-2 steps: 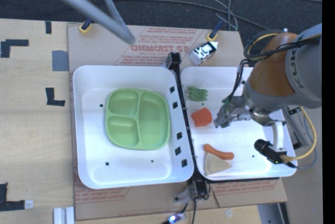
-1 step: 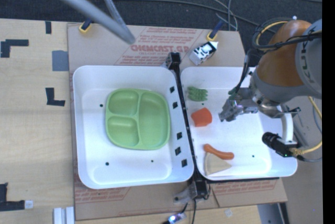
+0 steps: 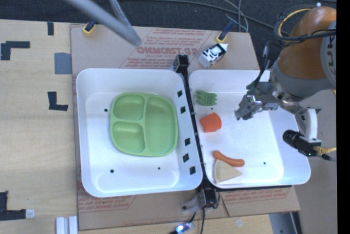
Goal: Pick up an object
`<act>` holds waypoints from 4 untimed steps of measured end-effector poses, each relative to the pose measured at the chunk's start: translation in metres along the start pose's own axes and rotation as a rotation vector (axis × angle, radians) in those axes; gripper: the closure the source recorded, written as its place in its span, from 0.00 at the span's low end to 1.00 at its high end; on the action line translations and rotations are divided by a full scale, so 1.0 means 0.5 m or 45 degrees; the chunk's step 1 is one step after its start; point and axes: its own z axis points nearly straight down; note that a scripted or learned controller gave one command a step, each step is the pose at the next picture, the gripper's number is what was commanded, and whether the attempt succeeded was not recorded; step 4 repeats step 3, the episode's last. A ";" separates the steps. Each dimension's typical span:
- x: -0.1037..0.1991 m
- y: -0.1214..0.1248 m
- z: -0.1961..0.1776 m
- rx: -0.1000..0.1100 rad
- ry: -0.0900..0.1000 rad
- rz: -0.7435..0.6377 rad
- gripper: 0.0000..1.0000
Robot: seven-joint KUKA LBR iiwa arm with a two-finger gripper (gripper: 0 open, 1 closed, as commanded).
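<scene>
In the right bin lie a green toy near the divider, an orange-red block below it, an orange sausage-shaped piece and a cream wedge near the front. My gripper hangs over the right bin, to the right of the orange-red block and apart from it. I see nothing between its fingers.
The left bin holds a green divided plate. A black-and-white object sits on the cardboard behind the bins. Black clips run along the divider. The arm's orange-banded body stands at the right.
</scene>
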 end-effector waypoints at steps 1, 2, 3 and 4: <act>0.107 0.006 0.029 0.008 0.002 -0.005 1.00; 0.200 0.024 0.041 0.008 0.002 -0.006 1.00; 0.300 0.026 0.021 0.007 0.003 -0.007 1.00; 0.300 0.026 0.021 0.007 0.003 -0.007 1.00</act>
